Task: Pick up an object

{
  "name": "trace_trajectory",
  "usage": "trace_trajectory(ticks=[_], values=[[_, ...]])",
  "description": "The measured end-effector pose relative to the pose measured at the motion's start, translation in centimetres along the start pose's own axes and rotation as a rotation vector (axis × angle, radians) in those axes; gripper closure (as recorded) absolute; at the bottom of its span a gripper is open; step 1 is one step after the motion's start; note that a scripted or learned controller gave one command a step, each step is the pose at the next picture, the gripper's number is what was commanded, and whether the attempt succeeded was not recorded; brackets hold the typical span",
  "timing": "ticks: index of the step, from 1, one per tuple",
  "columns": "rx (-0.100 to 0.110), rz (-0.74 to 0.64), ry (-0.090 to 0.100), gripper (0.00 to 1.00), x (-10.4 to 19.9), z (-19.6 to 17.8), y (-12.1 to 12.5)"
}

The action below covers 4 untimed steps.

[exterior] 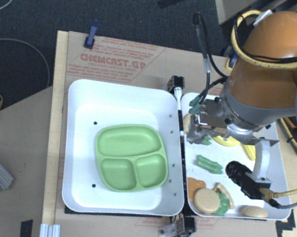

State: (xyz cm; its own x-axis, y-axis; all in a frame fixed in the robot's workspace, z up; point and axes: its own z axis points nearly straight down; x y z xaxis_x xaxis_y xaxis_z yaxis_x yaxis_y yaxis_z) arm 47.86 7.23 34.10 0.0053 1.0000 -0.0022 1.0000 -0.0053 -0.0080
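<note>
Left bin (76, 133): shallow, glossy white plastic with rounded corners; carries a matte pale-green tray (131, 157), a rounded rectangle with three compartments, turned slightly askew.
Right bin (282, 165): same white plastic, holding small toy foods.
Green pod (209, 164): bumpy, elongated; long axis runs left to right, tipped slightly down to the right, lying just below the tool.
Round biscuit (206, 200): tan, disc-shaped, near the front wall.
Tool (197, 128): metallic, low over the right bin's left part; grip cannot be told.
Worktop (113, 59): brown printed cardboard.

Green tray (131, 157) — smooth, matt plastic
</note>
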Motion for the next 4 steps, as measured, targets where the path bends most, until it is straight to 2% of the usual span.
trace_trajectory(ticks=[1,2,3,4], values=[[-0.013,-0.009,0.003,1.0,3.7,-5.7,0.0],[-0.002,-0.015,0.002,1.0,13.9,1.3,0.8],[-0.002,0.0,-0.001,1.0,9.2,7.9,5.8],[-0.019,-0.007,0.006,1.0,9.0,-3.1,3.8]])
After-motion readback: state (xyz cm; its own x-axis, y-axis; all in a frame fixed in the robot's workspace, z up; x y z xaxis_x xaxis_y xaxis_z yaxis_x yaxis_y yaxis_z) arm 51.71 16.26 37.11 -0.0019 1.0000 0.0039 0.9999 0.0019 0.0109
